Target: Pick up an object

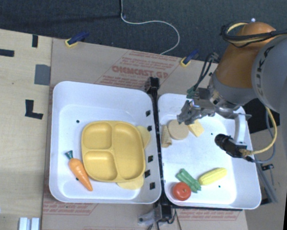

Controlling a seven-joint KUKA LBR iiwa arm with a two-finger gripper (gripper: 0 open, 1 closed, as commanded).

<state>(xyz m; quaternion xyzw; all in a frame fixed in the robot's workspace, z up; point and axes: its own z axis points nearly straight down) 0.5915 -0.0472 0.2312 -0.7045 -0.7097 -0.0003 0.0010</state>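
Observation:
My gripper [188, 117] hangs over the back left of the right bin [247, 198], just above a round tan piece [177, 130] and next to a pale yellow wedge [197, 128]. Nothing shows between its fingers. Toward the bin's front lie a yellow corn cob [212, 175], a green piece [190, 178] and a red tomato [181, 191]. In the left bin [62, 128] sits a yellow divided plate [112, 150] with an orange carrot [80, 172] at its front left.
A black object [229, 144] on the arm's side reaches over the right bin's right half. A small tan piece [166, 140] rests by the divider between the bins. Cardboard [103, 63] lies under both bins, with a white cable [159, 26] behind.

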